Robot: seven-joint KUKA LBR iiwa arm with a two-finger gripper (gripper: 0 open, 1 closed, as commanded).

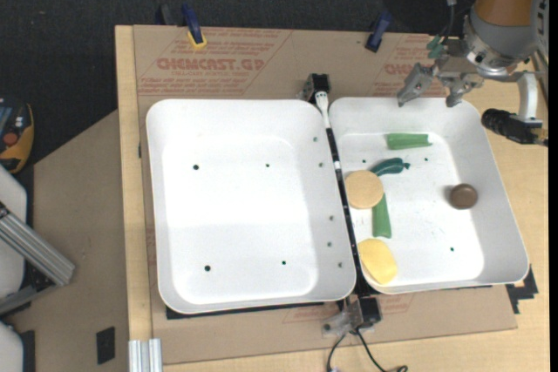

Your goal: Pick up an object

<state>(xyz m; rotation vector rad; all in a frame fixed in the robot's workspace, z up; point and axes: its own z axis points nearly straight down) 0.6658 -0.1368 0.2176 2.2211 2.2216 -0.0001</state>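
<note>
My gripper (431, 94) hangs open above the far rim of the right bin (488, 266), with nothing between its two spread fingers. Below it in that bin lie a light green block (407, 140), a dark teal piece (390, 166), a tan round disc (364, 189), a green stick (381, 219), a yellow oval (377, 260) and a brown ball (462, 196). The green block is the closest thing to the gripper, a little toward the front of it.
The left bin (166, 187) sits beside the right one, joined by a black hinge strip (336, 179). Both rest on a cardboard sheet (235, 65) held by blue clamps (193, 27). A black fitting (510, 123) juts in at the right bin's far right corner.
</note>
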